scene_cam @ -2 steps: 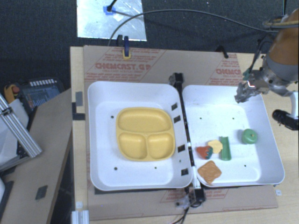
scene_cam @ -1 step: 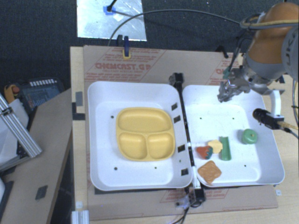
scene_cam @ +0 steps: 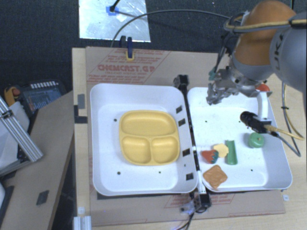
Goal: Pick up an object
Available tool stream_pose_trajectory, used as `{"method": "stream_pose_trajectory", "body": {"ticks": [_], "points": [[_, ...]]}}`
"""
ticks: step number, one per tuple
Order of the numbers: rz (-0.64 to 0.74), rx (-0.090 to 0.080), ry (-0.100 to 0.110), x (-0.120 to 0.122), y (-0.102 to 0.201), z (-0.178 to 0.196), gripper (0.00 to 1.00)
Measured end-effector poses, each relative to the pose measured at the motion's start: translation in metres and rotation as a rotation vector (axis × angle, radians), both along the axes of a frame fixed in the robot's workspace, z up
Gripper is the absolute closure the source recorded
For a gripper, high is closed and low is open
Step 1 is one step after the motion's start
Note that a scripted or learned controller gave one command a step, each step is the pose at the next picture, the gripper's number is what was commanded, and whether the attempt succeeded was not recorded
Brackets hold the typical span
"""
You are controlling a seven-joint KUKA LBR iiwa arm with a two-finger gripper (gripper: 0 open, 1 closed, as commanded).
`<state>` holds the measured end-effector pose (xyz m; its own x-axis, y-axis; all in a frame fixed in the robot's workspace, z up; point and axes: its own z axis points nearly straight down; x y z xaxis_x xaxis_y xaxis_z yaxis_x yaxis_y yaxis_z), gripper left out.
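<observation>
Camera view: arm over the right bin, objects at its near side.

The gripper hangs over the far-left part of the right bin; whether its jaws are wide or narrow cannot be told. A green block, yellow piece, red piece, brown piece and green round piece lie near. A yellow divided tray sits in the left bin.

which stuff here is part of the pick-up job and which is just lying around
Job: gripper; right white bin; green stick; round green piece; orange-brown flat piece; small yellow piece; small red piece.

Lying about: yellow divided tray; left white bin; foil sheet.
</observation>
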<state>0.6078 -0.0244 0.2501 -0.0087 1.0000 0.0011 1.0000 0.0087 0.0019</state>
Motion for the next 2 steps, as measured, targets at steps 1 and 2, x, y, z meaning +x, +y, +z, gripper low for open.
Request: {"method": "stream_pose_trajectory", "body": {"ticks": [1,2], "points": [[0.000,0.000,0.002,-0.012,0.053,-0.002,1.00],[-0.002,0.000,0.000,-0.012,0.110,-0.004,1.00]]}}
